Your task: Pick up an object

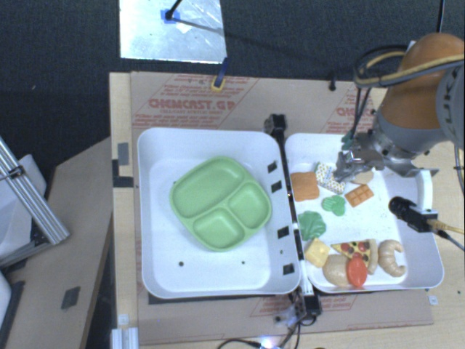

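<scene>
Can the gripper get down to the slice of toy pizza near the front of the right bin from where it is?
Probably yes. The gripper sits over the back of the right white bin, and the toy pizza slice lies face up with nothing on top, though the red tomato and croissant crowd its sides.

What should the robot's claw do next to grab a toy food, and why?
Probably dip straight down a little. The gripper hovers in the right bin by the patterned block and nothing shows between its fingers, so lowering there looks like the shortest way to a grab.
</scene>
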Robot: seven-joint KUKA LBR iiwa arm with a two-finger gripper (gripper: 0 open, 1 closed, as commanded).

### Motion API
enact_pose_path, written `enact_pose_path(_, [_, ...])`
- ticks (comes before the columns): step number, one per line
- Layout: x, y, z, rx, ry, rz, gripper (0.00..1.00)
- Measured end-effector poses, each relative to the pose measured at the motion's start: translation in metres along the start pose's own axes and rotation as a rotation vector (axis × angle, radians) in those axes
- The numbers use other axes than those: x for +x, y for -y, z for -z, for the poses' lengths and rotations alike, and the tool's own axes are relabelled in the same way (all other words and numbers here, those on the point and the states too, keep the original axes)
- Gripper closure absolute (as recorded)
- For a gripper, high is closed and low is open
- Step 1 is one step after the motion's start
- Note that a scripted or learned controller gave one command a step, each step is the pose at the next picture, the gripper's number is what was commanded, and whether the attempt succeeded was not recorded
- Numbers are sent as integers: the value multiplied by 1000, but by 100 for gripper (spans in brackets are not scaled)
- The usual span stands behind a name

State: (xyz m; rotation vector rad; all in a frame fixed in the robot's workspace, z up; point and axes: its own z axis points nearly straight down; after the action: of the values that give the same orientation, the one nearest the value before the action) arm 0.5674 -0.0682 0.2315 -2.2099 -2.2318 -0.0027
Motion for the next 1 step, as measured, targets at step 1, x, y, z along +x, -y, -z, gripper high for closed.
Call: enact_pose_path(1, [57, 22, -11, 2, -1, 0, 100])
